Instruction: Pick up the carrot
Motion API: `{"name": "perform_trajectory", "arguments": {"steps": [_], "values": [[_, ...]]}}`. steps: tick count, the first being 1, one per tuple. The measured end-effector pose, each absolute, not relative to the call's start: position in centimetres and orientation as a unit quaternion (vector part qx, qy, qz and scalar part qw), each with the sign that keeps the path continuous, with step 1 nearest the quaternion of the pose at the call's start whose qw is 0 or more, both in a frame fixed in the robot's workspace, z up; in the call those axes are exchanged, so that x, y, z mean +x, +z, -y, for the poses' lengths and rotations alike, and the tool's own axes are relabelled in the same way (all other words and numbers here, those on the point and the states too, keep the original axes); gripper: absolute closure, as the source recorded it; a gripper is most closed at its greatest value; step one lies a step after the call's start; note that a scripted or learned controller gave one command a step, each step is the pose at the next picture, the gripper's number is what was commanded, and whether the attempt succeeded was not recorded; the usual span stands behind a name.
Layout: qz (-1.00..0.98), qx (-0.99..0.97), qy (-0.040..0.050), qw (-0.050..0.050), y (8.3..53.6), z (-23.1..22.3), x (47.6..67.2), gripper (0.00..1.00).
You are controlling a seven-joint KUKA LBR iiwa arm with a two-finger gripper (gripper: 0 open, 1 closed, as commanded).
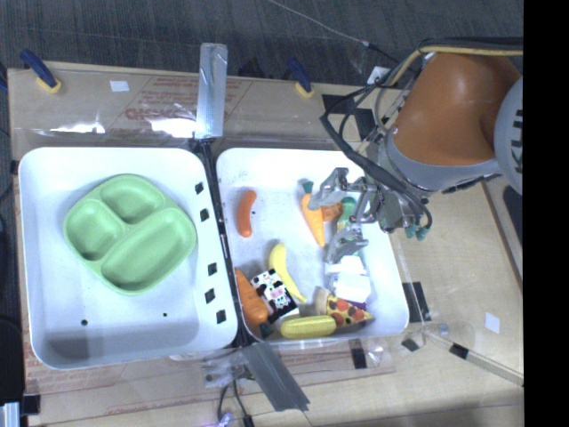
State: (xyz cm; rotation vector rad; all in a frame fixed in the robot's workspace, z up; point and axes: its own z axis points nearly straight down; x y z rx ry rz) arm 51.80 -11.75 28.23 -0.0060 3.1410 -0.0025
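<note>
On tan bench (498, 274): two white bins (53, 327); dark carpet (107, 12) behind.

A green divided plate (131, 230) lies in the left bin (36, 265).

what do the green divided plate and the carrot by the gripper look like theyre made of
Green divided plate: probably moulded plastic, matte, one even pale green with soft rounded compartment rims.
Carrot: looks like a plastic toy, uniform orange with a smooth, faintly shiny surface and a green top; the view leaves rubber or plastic open.
</note>
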Motion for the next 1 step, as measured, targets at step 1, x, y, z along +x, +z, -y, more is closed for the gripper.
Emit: {"name": "perform_trajectory", "arguments": {"steps": [1], "values": [[-1.0, -0.002, 0.0006, -0.003, 20.03, 18.07, 56.45, 0.0]]}}
